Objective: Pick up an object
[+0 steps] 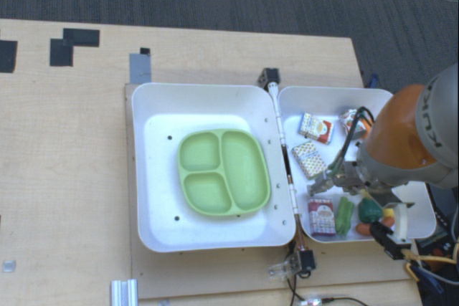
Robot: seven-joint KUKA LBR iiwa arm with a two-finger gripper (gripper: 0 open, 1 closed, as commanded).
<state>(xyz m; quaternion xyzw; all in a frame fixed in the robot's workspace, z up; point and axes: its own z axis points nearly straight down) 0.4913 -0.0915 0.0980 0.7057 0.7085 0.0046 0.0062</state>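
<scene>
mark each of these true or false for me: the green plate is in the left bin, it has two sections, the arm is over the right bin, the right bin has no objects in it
1. The green plate lies in the left bin. True.
2. The plate has two compartments. False: it has three.
3. The arm reaches over the right bin. True.
4. The right bin holds no objects. False: several small items lie in it, among them a red and white packet and a green item.

**Bench and what rests on it**

A pale wooden bench [64, 175] is seen, on which two shallow white plastic bins are set side by side, touching: the left bin [154, 175] and the right bin [423, 222]. Dark square patches [72, 46] are marked near its far-left edge.
</scene>
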